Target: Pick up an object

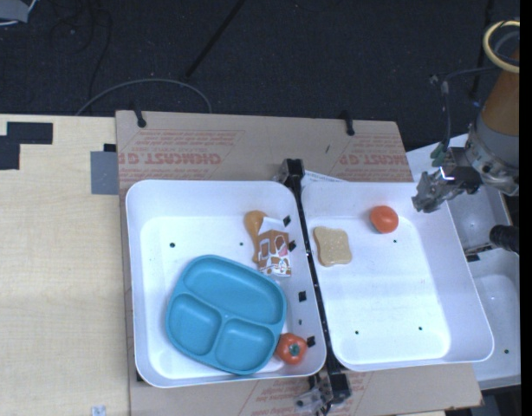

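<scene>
My gripper (pixel 425 194) hangs at the right bin's (pixel 422 319) far right rim, above and to the right of an orange-red ball (pixel 384 219). A slice of toast (pixel 333 247) lies at that bin's left side. In the left bin (pixel 153 232) rests a blue divided plate (pixel 224 314). Beside it are a small printed packet (pixel 274 254), an orange-brown chicken-leg shape (pixel 255 224) and a red tomato (pixel 291 348) at the near right corner. Nothing shows between my fingers.
A black divider (pixel 306 267) runs between the two bins. Cardboard (pixel 249 150) lies under them. The arm's orange band (pixel 502 102) and grey wrist stand over the right edge. Dark floor with cables lies behind the bench.
</scene>
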Available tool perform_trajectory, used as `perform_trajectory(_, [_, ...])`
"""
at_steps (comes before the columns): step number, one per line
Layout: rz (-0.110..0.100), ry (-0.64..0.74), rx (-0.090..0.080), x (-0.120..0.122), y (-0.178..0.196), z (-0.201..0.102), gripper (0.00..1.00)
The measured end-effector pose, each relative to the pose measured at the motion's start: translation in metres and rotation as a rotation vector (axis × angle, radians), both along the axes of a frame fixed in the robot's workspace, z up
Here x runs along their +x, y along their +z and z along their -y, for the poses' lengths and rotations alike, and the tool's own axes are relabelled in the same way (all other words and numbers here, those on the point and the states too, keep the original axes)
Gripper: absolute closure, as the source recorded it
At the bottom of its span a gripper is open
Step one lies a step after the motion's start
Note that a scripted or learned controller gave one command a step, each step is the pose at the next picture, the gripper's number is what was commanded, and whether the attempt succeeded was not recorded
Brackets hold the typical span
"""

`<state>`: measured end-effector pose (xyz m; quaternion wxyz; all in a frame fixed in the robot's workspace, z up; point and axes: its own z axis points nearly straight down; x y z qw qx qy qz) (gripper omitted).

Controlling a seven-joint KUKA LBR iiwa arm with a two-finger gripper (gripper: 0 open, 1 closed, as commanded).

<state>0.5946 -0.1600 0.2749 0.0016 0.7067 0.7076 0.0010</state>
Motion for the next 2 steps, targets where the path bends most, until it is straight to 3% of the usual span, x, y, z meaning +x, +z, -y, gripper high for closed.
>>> perform_trajectory(2, [-0.009, 0.002, 0.003, -0.016, -0.028, -0.099, 1.00])
